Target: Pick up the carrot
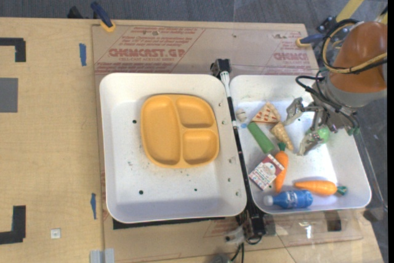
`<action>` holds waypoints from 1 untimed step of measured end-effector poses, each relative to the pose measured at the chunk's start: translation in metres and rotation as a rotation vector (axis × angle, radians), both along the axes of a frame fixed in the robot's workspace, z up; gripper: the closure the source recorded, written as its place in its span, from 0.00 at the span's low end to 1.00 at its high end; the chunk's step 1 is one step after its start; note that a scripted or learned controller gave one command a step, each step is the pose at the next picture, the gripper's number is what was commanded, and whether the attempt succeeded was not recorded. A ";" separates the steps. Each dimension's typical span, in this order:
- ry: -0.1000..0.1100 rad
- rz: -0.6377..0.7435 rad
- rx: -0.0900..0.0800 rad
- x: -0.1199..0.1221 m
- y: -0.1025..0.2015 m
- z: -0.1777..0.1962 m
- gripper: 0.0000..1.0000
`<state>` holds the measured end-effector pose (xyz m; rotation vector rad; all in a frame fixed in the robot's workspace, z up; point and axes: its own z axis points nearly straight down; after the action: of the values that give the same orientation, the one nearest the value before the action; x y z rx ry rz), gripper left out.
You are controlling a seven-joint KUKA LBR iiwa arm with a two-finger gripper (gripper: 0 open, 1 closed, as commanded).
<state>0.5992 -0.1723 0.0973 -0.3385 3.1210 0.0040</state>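
Note:
An orange carrot (316, 186) with a green top lies flat near the front of the right bin (356, 160), just behind a blue bottle (290, 199). A second, smaller orange carrot-like piece (281, 169) lies to its left, beside a red and white carton (264, 173). My gripper (300, 127) hangs over the middle of the right bin, well behind the carrot. Its fingers are spread open, one fingertip (293, 111) toward the back and the other toward the front, with bare bin floor between them.
A pizza slice (267, 114), a green cucumber (261, 137) and a pale yellow piece (282, 135) lie just left of the gripper. A small green thing (324, 133) sits by its wrist. The left bin (117, 182) holds an orange divided plate (180, 130).

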 end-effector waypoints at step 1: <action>-0.010 -0.086 -0.002 -0.063 0.060 -0.007 0.00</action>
<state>0.5363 -0.1119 0.0907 -0.2038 3.1228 -0.0006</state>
